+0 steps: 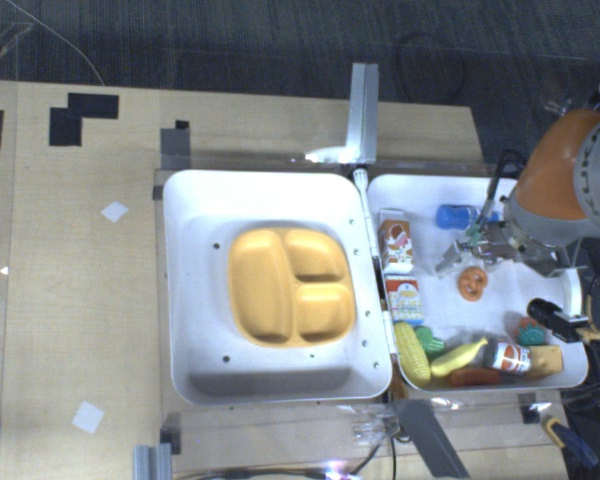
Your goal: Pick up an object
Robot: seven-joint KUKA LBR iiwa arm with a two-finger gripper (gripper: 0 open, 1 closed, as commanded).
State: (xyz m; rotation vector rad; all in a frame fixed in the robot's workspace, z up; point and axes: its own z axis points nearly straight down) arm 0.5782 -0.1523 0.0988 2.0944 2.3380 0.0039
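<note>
Crowding the right bin's (576,368) near edge lie a corn cob (411,353), banana (458,357) and bottle (507,358); farther, an orange toy (471,283) sits alone, likely the target; the gripper (467,253) hovers just above it, jaws apparently open and empty; a yellow tray (288,286) occupies the left bin (195,268).

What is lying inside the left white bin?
The left bin holds a yellow divided tray with three compartments, and nothing lies in them. Whatever is under the tray is covered.
</note>
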